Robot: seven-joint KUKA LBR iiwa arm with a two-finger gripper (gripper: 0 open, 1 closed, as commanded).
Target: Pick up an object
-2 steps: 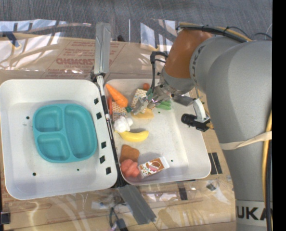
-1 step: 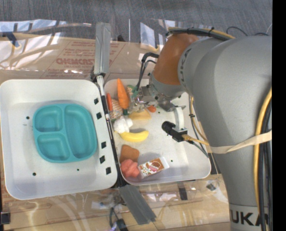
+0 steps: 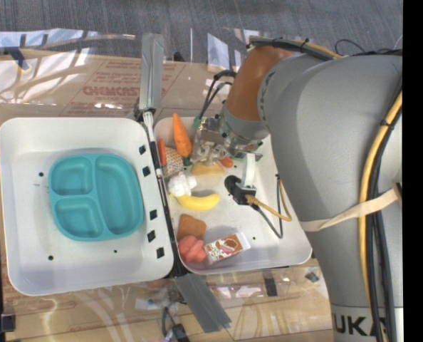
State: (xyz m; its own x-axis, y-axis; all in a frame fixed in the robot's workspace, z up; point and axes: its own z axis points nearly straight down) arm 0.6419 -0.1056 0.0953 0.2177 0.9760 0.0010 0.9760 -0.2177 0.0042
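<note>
A: Start at the bottom of the frame. What lies in the right-hand shallow white plastic bin (image 3: 290, 244)?

B: Lowest, a small printed snack packet (image 3: 226, 248) beside a pink lumpy toy food (image 3: 191, 249); just above, a brown bread-like piece (image 3: 191, 225); then a yellow plastic banana (image 3: 199, 202) and a white knobbly piece (image 3: 180, 186).

A: And the likely target?

B: I judge it is the orange plastic carrot (image 3: 181, 135), at the upper left of that bin, near the wall between the bins. Its long axis runs from top to bottom of the frame, slightly slanted, the narrower end toward the bottom.

A: The hand?

B: The metal two-finger gripper (image 3: 210, 145) sits just right of the carrot, above a pale yellow piece (image 3: 207, 168). Whether it is spread or pressed together, I cannot tell; nothing visibly sits in it.

A: How to do it well?

B: Close across the carrot's short width, mid-length, clear of the wall.

A: Furthest left?

B: A teal three-compartment plastic tray (image 3: 95, 196) in the left white bin (image 3: 16, 212).
</note>
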